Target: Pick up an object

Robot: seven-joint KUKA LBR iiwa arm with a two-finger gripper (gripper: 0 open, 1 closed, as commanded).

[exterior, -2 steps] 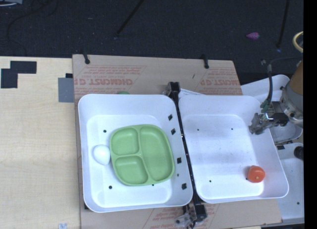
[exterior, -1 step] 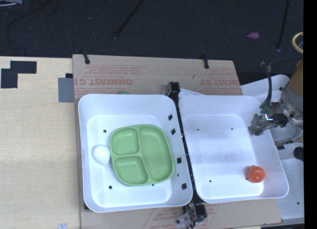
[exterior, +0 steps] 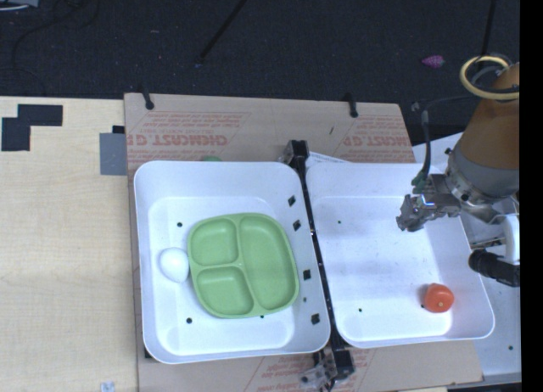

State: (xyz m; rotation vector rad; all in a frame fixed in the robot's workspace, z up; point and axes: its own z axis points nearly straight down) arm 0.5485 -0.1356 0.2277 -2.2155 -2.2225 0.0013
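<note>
two bins: left bin (exterior: 153, 212) and right bin (exterior: 373, 314) sit side by side, touching along a black divider.
left bin contents: green three-compartment tray (exterior: 242, 265); white egg-shaped object (exterior: 174, 264) touching its left edge.
right bin contents: small orange object (exterior: 438, 298) near the front right corner.
gripper (exterior: 413, 214): over the right bin's upper right area, reaching in from the right.
jaws: opening cannot be told; nothing visibly held.
object to jaws: orange object lies well apart, nearer the front edge and slightly right.
</note>
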